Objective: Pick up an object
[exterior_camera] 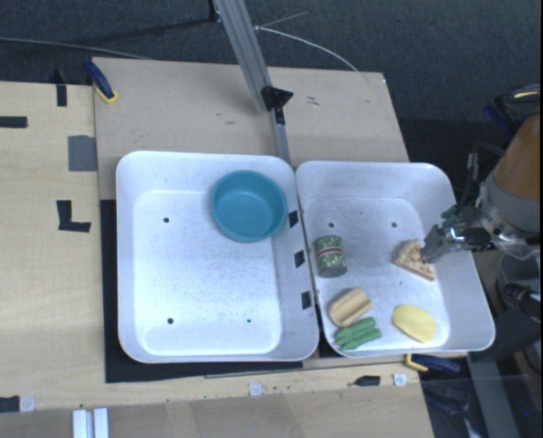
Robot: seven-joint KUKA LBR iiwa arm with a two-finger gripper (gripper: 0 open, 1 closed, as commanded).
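**The claw reaches for the pizza slice**

The claw [438, 242] is low over the right bin [371, 176], at about 3 o'clock on the bin's floor. Its tip sits right at the edge of a small pizza slice [414, 261]. It looks like they touch, but it is hard to be sure. The tip is small and dark, so I cannot tell how wide the claw is, or if it has hold of anything. The slice lies flat on the bin floor.

Going out from the claw, a yellow lemon [414, 323] lies at 6 o'clock from the slice, near the bin's front wall. A bread roll [348, 305] is at about 8 o'clock, with a green pea pod [357, 334] just under it, touching or almost touching. A little can [328, 255] stands up at 9 o'clock. Farther off, in the left bin [161, 272], sits a blue bowl [248, 205].

What could go wrong? The slice is thin and flat, so I think the claw could slide over it and shut on nothing. It could also push the slice toward the bin's wall at 3 o'clock. If the claw grabs just a corner, the slice might tip and drop.
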